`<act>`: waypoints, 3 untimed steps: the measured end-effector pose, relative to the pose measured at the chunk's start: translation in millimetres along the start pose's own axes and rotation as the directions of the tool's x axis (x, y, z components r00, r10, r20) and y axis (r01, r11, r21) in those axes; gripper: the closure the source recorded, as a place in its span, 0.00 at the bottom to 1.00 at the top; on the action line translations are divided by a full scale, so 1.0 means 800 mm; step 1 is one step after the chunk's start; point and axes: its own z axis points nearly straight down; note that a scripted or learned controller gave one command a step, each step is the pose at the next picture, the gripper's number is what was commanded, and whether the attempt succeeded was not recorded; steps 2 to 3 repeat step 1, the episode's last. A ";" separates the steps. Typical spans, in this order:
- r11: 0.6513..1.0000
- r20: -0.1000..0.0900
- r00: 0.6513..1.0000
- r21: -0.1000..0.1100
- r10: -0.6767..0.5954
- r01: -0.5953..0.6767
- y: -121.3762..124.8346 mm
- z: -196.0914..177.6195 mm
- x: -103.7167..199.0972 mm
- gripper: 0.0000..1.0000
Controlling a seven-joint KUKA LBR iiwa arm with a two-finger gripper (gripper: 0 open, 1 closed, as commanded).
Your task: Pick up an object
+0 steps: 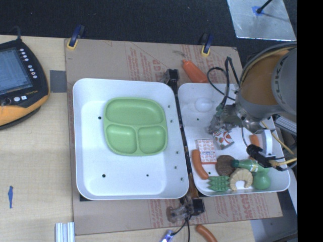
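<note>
My gripper (218, 125) hangs low over the middle of the right bin (194, 96), reaching in from the right. Just below it and to the right lies a small red and white item (225, 139), close to the gripper's tip or touching it. A white packet with red print (205, 150) lies a little lower left. Along the bin's front edge sit an orange sausage (199, 164), a brown round piece (225, 162), green pea pods (218, 183), a tan pastry (241, 178), a green bottle (251, 165) and a green ball (262, 181).
The left bin (88, 150) holds a green divided plate (135, 125). An orange carrot (194, 72) lies outside the bins at the back, and another orange piece (207, 232) at the front. A teach pendant (17, 82) rests at far left. Cables (224, 77) loop above the right bin.
</note>
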 end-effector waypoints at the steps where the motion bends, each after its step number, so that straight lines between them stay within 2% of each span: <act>1: 1.000 -0.002 1.000 -0.004 0.002 -0.002 -0.046 -0.113 0.081 1.00; 3: 1.000 -0.002 1.000 -0.004 0.002 -0.002 -0.046 -0.113 0.081 1.00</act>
